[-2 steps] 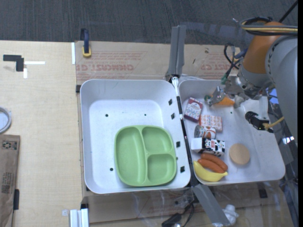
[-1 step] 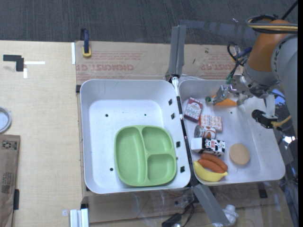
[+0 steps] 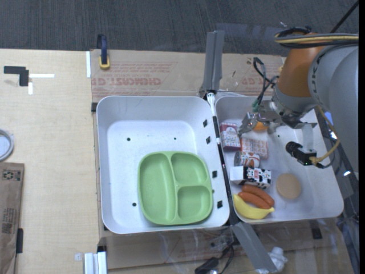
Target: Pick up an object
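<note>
My gripper (image 3: 259,121) hangs low over the back of the right bin (image 3: 319,207), right above a small orange object (image 3: 260,127) that it partly hides. In front of it lie a red-and-white carton (image 3: 230,136), a pale snack packet (image 3: 253,147) and a black-and-white cow-patterned box (image 3: 257,176). Closer to the front sit a tan round disc (image 3: 288,186), orange sausages (image 3: 256,197) and a yellow banana (image 3: 251,209). Nothing in the bin is visibly lifted.
The left bin (image 3: 114,153) holds a green divided plate (image 3: 175,187). A grey post (image 3: 214,61) rises behind the wall between the two bins. Black cables (image 3: 308,156) hang from the wrist over the right bin's far side.
</note>
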You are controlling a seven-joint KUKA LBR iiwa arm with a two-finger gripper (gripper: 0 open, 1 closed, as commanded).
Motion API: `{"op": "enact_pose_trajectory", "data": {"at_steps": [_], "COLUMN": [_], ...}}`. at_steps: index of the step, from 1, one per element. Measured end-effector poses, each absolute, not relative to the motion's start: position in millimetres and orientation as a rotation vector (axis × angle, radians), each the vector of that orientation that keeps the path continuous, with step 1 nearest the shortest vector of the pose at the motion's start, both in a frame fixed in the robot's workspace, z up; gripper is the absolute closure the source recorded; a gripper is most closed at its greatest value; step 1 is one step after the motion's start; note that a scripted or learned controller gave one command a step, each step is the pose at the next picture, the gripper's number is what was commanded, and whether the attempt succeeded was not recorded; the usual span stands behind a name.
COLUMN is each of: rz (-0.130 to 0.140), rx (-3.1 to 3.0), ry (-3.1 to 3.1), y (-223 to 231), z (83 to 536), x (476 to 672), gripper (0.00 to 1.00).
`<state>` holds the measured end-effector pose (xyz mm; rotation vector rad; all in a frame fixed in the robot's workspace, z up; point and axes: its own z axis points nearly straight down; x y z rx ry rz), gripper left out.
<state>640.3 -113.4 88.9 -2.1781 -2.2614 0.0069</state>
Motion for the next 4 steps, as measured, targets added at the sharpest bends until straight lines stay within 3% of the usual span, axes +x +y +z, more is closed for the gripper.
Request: {"op": "enact_pose_trajectory", "data": {"at_steps": [1,2,3,4], "rz": [0.006,0.005,0.003,0.005], "rx": [-2.165,-2.025,-1.892,-2.106], "ry": [-2.271,-2.394,-2.502,-2.327], "y": [-101.1,-123.2,-102.2,-124.6], "z": [88.1,87.8,88.1,155.3], "x": [584.0,519.5,484.5,478.3], "gripper": [0.0,0.0,0.0,0.0]}}
